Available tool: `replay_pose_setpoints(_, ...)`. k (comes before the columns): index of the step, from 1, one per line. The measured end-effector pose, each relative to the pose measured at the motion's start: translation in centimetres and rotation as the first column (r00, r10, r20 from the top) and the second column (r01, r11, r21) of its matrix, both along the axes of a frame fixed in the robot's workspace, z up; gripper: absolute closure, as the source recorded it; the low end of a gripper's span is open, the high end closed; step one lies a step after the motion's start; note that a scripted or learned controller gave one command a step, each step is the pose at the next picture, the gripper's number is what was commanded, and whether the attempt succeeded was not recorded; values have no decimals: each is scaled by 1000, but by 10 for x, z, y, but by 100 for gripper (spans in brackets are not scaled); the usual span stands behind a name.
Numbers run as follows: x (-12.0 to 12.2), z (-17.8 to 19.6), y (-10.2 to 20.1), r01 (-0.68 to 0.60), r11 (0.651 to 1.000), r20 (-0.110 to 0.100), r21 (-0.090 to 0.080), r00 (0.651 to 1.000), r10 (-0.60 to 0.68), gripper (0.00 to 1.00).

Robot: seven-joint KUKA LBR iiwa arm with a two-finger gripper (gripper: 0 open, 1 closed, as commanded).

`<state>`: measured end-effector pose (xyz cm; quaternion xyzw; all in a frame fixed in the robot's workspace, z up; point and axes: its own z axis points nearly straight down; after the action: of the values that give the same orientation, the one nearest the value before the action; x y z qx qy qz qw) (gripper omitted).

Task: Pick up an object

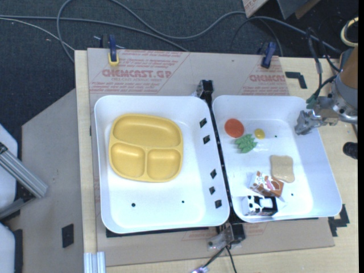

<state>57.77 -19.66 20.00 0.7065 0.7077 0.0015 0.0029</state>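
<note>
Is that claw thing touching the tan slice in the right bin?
Apart. The camera view shows the gripper at the right bin's upper right edge, with bare white floor between it and the tan slice.

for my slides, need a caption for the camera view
Gripper at right bin's edge, toys inside; yellow tray in left bin.

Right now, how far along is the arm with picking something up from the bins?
Nothing looks picked yet: the red ball, green piece, small yellow ball, tan slice and black-and-white toy all lie in the right bin. In hand: the gripper sits at that bin's upper right rim, with nothing visibly between its fingers. Left: descend on an object, grasp and lift.
</note>
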Motion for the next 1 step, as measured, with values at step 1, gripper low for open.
replay_pose_setpoints(1, 1, 32, 0, 1, 1000, -1, 0, 1000, -1, 100)
